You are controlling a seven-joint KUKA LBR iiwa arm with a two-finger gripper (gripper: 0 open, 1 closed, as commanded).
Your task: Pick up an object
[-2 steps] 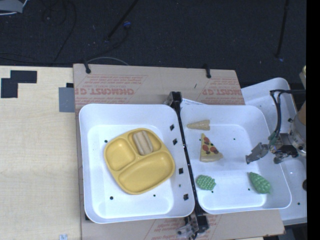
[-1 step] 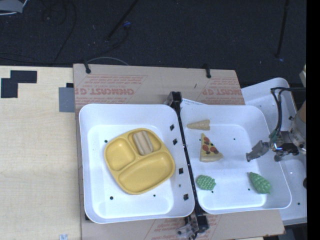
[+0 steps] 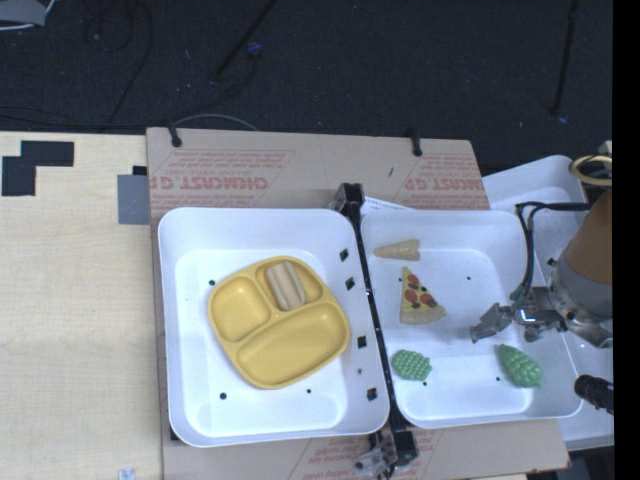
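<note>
While jaws (image 3: 492,325) hang slightly open and unladen, bare floor separates pizza slice (image 3: 420,299) from green cluster (image 3: 519,365).

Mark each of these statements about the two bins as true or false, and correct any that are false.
1. The yellow divided plate lies in the left bin. True.
2. A hot dog sits in one of the plate's small compartments. True.
3. The pizza slice lies on the yellow plate. False: it lies on the floor of the right bin.
4. The hand is over the left bin. False: it is over the right bin, near the green toy.
5. Two green toys lie in the right bin. True: the other one lies near the divider.
</note>
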